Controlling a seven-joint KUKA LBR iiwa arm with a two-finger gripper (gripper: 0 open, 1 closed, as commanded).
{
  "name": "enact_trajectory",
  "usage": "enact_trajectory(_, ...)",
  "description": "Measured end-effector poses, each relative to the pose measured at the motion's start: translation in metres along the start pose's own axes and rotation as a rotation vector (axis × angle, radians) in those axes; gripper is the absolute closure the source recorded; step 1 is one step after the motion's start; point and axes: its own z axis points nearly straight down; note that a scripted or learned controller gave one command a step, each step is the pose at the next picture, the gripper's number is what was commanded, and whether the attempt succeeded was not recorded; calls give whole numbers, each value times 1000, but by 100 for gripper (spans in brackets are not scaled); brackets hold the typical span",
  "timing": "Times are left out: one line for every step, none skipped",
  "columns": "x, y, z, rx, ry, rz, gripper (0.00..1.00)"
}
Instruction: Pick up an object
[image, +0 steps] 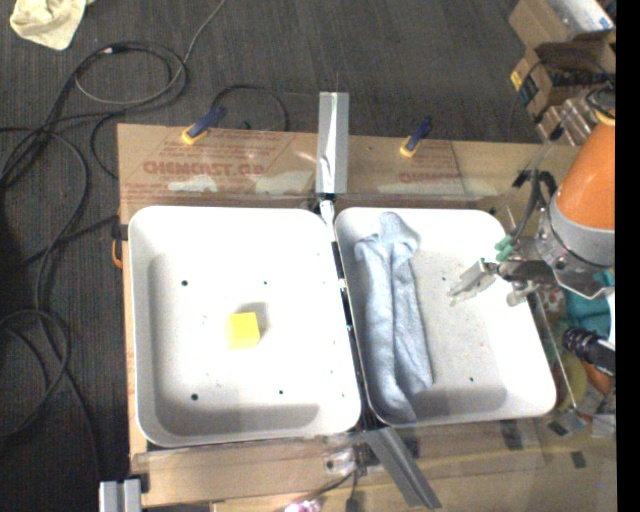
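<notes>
In the camera view, the two-finger gripper (468, 284) hovered open and empty over the right white bin (500, 385); the pale blue-grey cloth (396, 315) lay at its nine o'clock, long axis twelve-to-six, nearer than the small yellow block (244, 329)

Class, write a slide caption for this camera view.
Gripper open above the right bin beside a grey cloth; yellow block in left bin.
</notes>
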Motion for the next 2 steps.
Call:
enact_trajectory(77, 68, 51, 0, 0, -188, 0)
enact_trajectory(15, 97, 116, 1, -1, -219, 0)
